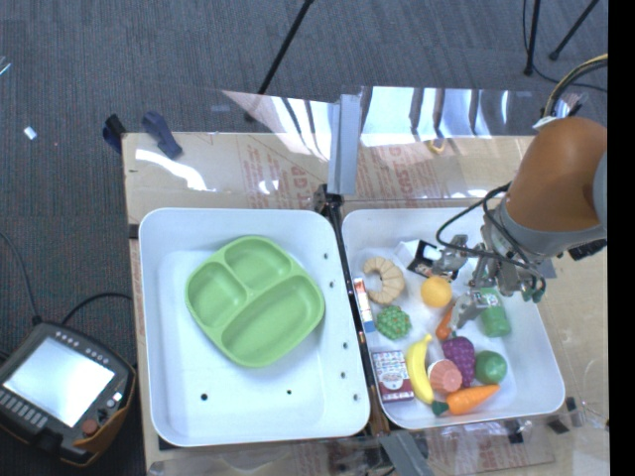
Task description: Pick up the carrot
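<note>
The carrot [474, 398] lies along the front edge of the right bin [536, 360], orange with a green stub at its left end. It rests in front of the purple grapes [458, 350] and the lime [490, 367]. My gripper [478, 288] hangs over the middle of that bin, well behind the carrot and apart from it. Directly beneath it are a green can [494, 319] and a slim orange-red piece [445, 318]. Nothing shows in its grasp.
The right bin also holds a donut [383, 279], an orange [436, 292], broccoli [393, 322], a banana [419, 368], a grapefruit slice [444, 376] and a small red box [394, 376]. A green divided plate [255, 299] sits in the left bin [169, 365].
</note>
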Robot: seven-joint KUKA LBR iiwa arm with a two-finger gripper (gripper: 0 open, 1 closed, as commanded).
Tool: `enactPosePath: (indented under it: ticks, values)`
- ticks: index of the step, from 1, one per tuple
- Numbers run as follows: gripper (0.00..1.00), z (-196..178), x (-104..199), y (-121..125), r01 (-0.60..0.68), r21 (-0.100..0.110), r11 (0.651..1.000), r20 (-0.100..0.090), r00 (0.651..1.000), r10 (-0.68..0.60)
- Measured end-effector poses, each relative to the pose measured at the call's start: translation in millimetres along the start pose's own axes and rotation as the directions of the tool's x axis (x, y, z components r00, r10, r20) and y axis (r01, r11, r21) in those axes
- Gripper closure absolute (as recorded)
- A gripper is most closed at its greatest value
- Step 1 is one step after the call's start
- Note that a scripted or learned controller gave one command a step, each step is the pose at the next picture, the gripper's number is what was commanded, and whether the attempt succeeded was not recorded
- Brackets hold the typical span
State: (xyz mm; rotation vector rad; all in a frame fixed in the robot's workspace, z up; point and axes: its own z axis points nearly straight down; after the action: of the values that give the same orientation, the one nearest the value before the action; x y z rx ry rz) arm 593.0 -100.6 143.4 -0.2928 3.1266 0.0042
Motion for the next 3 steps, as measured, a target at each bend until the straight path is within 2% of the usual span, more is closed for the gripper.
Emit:
enactPosePath:
  ticks: [1,2,3]
  values:
    - [0.0,3.2,18.1,-51.8,-0.199,0.002,0.98,0.001,0.98,0.199]
    - [0.0,54.0,-23.5,11.0,0.037,0.001,0.999,0.005,0.999,-0.037]
    - [0.0,53.8,64.1,-87.8,-0.298,0.003,0.954,-0.001,0.954,0.298]
